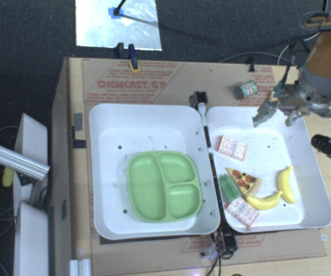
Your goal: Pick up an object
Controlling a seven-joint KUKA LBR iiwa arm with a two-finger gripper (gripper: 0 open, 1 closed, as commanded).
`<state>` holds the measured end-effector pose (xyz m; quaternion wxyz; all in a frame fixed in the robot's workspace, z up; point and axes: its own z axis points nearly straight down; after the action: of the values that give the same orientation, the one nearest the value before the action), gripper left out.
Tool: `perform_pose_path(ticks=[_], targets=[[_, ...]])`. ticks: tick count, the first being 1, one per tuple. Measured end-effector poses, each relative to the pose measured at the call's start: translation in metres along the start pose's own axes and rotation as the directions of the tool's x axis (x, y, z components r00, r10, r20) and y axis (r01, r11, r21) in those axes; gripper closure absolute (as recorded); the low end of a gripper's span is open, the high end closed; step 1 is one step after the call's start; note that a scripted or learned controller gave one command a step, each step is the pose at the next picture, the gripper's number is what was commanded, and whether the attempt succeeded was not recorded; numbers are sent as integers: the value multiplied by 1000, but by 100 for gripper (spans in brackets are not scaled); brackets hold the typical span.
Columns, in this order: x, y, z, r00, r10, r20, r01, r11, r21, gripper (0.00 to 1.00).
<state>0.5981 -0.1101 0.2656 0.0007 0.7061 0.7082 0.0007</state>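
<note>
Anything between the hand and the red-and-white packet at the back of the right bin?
Nothing visible. The hand hangs over the right bin's back edge, and the upper red-and-white packet lies down-left of it on bare bin floor. The pizza slice and bananas sit nearer the front, off that path.

place: robotics lab | cues: bench with two white bins, loose cables, dark carpet
</note>
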Motion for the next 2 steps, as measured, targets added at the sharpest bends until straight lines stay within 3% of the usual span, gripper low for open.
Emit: perform_pose_path(ticks=[1,2], targets=[[-53,-11,83,1000,3,1,-3,1000,3,0],[-97,-59,118,1000,2,1,-2,1000,1,0]])
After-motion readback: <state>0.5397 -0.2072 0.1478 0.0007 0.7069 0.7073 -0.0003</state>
